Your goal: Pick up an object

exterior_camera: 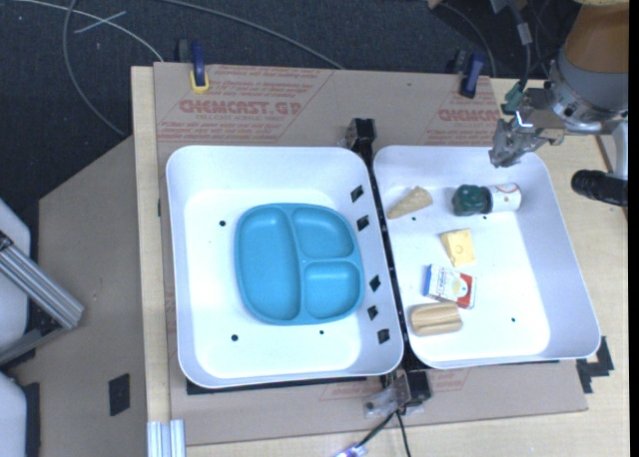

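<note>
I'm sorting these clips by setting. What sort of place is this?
Probably a robotics lab bench: two white bins clamped to a board, toy food beside a blue divided plate, loose cables on the floor, and a robot claw.

Bins: two, white — left bin [190, 245], far from the gripper [507, 151]; right bin [559, 275], directly under and below the gripper.
Divided blue tray [298, 263]: one.
Dark green object [469, 200]: one, nearest.
Tan wedge [409, 203]: one.
Yellow block [458, 245]: one.
Small printed packet [450, 286]: one.
Tan roll [436, 319]: one, farthest.
</note>
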`<action>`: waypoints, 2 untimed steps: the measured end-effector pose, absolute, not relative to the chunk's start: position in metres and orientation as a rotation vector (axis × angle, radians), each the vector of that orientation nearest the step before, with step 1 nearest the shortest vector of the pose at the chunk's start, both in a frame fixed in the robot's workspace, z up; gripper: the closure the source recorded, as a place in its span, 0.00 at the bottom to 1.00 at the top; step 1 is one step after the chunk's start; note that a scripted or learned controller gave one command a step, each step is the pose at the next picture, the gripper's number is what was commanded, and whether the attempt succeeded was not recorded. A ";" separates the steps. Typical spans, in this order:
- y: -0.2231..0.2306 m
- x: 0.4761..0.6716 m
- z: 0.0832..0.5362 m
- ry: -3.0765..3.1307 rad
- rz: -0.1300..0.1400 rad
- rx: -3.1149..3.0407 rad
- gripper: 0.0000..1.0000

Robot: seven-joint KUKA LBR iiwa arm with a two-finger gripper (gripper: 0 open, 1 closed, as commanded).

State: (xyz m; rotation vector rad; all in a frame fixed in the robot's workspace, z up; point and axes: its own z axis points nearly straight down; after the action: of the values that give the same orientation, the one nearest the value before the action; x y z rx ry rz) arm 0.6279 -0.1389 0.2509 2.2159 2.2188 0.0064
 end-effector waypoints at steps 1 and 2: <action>-0.087 0.628 0.240 2.230 0.000 2.218 1.00; -0.034 0.613 0.229 2.231 -0.001 2.219 1.00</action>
State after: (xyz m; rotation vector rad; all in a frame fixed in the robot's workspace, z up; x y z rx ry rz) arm 0.6128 -0.0336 0.2290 2.2190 2.2314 -0.0012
